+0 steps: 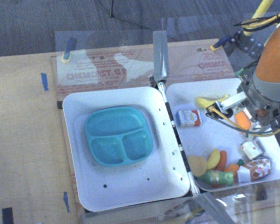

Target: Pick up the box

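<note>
- The arm (pixel 270 70) comes in from the right and hangs over the right bin (pixel 188 95), far-right part. The gripper (pixel 239 111) sits among cables, so whether it is spread or pressed together I cannot tell.
- The box (pixel 188 118), small, white with blue and red print, lies at the left side of the right bin, just beside the divider (pixel 174 130) betw. the bins. It is apart from the gripper and nothing holds it.
- Risk 1: the box is close to the bin wall, so prob. one side of the tool has no room to go down and may hit the rim.
- Risk 2: the banana (pixel 211 100) lies just to the right of the box; a closing tool may catch it instead, or push the box away.
- Risk 3: a second carton (pixel 254 170) lies at the near-right corner, next to the green bottle (pixel 217 177) and other toy food. The program may take the wrong target.
- The left bin (pixel 83 189) carries a teal tray (pixel 117 136), not involved.
</note>
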You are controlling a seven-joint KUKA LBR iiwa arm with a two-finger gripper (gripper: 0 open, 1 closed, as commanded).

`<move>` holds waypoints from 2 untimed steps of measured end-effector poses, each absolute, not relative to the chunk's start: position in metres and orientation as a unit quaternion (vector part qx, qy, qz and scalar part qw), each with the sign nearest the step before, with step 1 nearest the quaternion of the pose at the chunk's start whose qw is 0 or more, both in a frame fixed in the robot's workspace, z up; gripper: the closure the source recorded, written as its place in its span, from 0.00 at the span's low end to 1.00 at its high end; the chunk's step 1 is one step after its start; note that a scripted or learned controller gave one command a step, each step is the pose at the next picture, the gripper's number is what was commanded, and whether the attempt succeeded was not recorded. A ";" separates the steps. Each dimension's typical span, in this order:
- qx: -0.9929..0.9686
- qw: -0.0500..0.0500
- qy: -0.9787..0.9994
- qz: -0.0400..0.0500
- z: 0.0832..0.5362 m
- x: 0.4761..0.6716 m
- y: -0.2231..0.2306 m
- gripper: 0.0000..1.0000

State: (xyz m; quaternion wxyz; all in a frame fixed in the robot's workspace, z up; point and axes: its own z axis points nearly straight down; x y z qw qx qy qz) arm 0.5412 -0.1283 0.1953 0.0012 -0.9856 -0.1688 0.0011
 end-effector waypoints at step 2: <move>-0.974 0.000 -0.227 0.000 0.290 0.597 -0.134 0.00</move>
